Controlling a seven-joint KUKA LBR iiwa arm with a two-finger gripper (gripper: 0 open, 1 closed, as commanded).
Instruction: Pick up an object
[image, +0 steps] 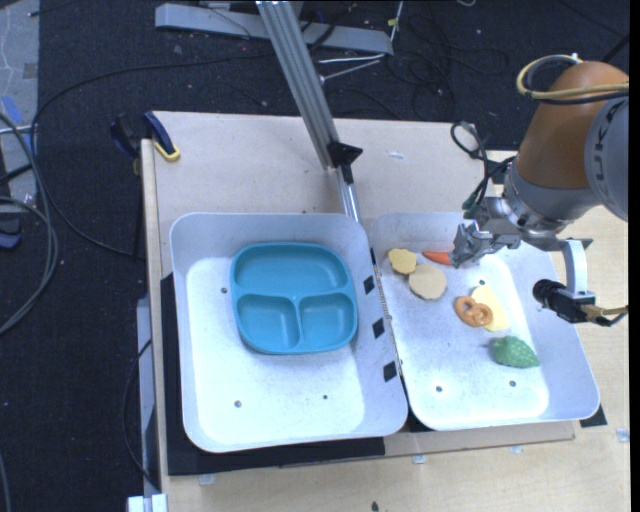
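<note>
Right bin (560, 390), fingers (466, 250) near far rim

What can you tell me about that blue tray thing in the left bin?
The blue tray looks like smooth plastic, a rounded rectangle with three compartments: one long one across the far side and two smaller ones nearer the camera. It lies flat, slightly turned, on the floor of the left bin, toward its middle.
</note>
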